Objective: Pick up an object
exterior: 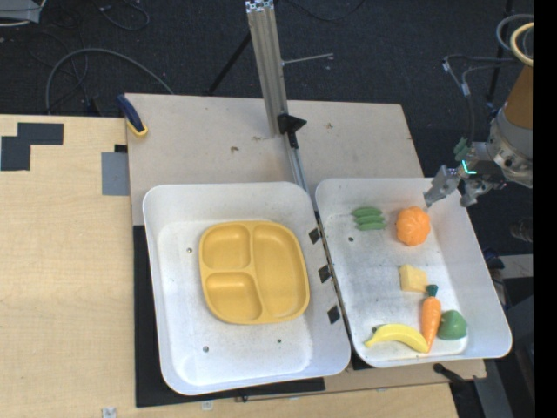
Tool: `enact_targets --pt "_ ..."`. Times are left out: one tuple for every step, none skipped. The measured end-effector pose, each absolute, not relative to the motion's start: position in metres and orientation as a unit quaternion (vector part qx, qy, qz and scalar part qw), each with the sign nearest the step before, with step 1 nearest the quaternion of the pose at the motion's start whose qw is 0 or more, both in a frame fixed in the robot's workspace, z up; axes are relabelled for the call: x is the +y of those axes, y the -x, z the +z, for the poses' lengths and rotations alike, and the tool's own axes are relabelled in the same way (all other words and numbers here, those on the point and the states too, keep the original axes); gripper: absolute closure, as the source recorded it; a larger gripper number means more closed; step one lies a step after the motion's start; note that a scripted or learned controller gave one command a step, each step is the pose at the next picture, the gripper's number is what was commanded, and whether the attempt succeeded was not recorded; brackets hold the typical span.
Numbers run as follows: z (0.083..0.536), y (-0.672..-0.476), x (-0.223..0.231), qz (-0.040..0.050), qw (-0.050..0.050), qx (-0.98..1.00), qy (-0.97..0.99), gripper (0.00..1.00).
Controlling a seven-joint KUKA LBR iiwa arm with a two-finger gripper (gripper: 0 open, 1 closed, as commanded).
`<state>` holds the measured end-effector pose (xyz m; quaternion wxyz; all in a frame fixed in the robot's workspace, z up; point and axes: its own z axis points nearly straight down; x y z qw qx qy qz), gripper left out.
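In the right bin (365, 320) lie several toy foods: an orange (412, 226), a green pea pod (368, 219), a yellow cheese wedge (412, 278), a carrot (430, 317), a green round fruit (452, 325) and a banana (399, 337). My gripper (456, 186) hangs at the bin's far right corner, up and to the right of the orange, open, with nothing between its fingers.
The left bin (170, 320) holds a yellow divided plate (253, 270). A metal post (269, 64) rises behind the bins. Black clips (323, 273) sit along the seam between the bins. A pale wooden table (61, 259) lies to the left.
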<state>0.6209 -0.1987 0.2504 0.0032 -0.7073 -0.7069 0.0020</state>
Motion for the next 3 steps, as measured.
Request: enact_targets --pt "0.253 -0.622 -0.199 0.0006 0.001 -0.707 0.707 0.00" --pt "0.208 -0.624 -0.205 0.0017 0.002 -0.707 0.707 0.00" --pt "0.147 -0.618 -0.197 0.0019 0.003 -0.707 0.707 0.00"
